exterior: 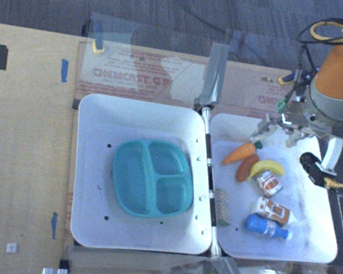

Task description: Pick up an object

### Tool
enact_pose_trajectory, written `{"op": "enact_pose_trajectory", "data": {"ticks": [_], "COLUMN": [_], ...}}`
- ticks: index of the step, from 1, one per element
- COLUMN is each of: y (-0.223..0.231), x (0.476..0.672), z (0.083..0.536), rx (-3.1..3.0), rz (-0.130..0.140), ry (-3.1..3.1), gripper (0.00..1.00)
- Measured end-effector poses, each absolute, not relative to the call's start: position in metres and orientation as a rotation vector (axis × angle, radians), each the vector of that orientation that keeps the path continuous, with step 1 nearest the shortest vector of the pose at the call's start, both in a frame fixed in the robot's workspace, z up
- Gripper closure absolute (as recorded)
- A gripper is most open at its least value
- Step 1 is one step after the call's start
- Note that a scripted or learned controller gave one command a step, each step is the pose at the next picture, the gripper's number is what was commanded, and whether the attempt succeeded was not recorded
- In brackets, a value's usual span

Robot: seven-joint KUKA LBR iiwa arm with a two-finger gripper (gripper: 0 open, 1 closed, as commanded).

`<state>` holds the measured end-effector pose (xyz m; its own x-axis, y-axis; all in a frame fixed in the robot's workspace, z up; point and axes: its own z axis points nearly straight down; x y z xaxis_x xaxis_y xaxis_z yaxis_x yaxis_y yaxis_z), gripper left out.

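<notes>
Over the far part of the right bin, my gripper hangs open with nothing between its fingers. Just below and left of it lies an orange carrot, touching a red-brown sausage. A yellow banana curves beside them over a small red and white packet. Nearer the front lie a brown and white carton and a blue bottle on its side.
The left bin holds a teal divided plate. A small meshy item lies by the right bin's left wall. A metal divider runs between the bins. A black fitting with a yellow cable sits at the right bin's right edge.
</notes>
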<state>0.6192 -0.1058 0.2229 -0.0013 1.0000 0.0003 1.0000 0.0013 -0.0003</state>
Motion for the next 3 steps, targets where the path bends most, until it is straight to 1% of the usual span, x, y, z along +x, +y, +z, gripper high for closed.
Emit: {"op": "enact_pose_trajectory", "data": {"ticks": [1,2,3], "y": [-0.118,-0.119,-0.058], "x": [0.584,0.585,0.666], "z": [0.087,0.099,0.185], "rx": [-2.051,-2.056,-2.391], "rz": [-0.006,-0.01,0.005], "ry": [-2.385,-2.386,-2.034], "gripper": [0.0,1.0,1.0]}}
